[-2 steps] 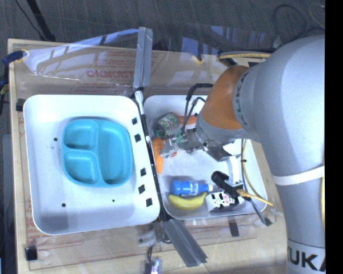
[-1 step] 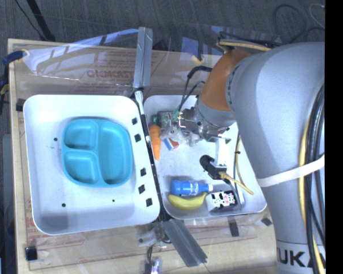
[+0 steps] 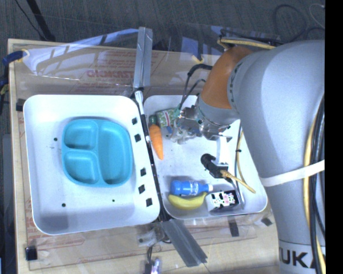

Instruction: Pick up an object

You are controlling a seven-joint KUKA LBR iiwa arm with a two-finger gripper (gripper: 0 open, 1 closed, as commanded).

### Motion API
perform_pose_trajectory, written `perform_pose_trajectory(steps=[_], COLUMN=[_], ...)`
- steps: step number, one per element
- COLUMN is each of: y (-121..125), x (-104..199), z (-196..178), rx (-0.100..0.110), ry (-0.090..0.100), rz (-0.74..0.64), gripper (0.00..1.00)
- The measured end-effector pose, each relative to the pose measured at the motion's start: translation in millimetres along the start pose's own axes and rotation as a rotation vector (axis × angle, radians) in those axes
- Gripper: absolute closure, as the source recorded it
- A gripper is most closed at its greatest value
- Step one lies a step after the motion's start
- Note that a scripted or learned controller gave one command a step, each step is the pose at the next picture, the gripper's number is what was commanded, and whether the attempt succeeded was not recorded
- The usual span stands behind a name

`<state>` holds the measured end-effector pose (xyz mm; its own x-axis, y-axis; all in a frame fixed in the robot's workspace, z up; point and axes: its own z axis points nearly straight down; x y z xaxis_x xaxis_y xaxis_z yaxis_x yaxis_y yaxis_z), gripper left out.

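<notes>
The big grey arm shows the letters "UKA" at 5 o'clock. Its claw hangs low in the right white bin, by the orange carrot; whether it holds anything, I cannot tell. A blue bottle touches a yellow banana. A blue plastic tray with three parts lies in the left white bin.

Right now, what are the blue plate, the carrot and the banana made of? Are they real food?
The blue plate looks like smooth plastic: one even colour, moulded into three sections, with a soft sheen. The carrot and the banana look like toy plastic too, each evenly coloured and without marks, though from this far I can't be sure.
</notes>
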<state>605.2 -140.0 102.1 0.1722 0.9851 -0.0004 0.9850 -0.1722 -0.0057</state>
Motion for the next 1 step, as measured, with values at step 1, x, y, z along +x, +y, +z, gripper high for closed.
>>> perform_pose_trajectory(steps=[1], y=[-0.1], x=[0.3], z=[0.2], rx=[0.001], ry=[0.000], rz=[0.000], gripper=[0.00])
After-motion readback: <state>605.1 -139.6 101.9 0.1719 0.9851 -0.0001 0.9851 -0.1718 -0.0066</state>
